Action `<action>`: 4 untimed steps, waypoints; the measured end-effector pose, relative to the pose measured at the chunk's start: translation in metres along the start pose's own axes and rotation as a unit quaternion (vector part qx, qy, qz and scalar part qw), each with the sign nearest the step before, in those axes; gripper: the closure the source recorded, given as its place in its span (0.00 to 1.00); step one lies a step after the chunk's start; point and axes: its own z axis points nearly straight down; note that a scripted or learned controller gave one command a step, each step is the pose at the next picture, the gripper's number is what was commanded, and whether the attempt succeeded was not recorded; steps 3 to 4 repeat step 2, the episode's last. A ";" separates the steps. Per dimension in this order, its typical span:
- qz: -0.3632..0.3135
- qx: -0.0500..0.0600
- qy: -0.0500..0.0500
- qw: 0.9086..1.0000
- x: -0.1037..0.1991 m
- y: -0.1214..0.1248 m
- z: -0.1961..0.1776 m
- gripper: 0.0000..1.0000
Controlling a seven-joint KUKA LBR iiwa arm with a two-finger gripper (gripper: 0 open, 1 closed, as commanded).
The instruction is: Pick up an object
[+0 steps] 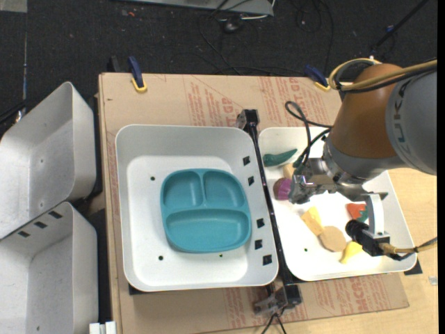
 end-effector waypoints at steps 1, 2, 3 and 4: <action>0.000 -0.001 0.000 1.000 0.063 0.008 -0.006 1.00; 0.000 -0.001 0.000 1.000 0.119 0.024 -0.019 1.00; 0.000 -0.001 0.000 1.000 0.119 0.024 -0.019 1.00; 0.000 -0.001 0.000 1.000 0.119 0.024 -0.019 1.00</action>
